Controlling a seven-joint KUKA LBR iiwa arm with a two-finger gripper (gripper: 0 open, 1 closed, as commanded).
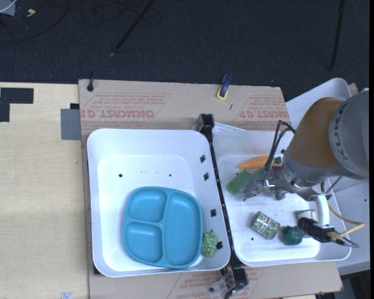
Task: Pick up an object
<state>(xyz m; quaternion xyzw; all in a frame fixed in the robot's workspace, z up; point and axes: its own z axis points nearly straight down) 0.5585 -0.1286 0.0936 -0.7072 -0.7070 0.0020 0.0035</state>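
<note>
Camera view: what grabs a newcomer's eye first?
The blue divided plate in the left bin, with a green bumpy toy at its right edge. Then the grey arm with its orange band, reaching into the right bin, its gripper low beside a green block and a carrot.

The gripper (257,189) hangs low in the right bin (249,245), by a green block (239,182) and carrot (254,162). A can (264,225) lies nearer. The left bin (106,167) holds a blue tray (163,227).
</note>
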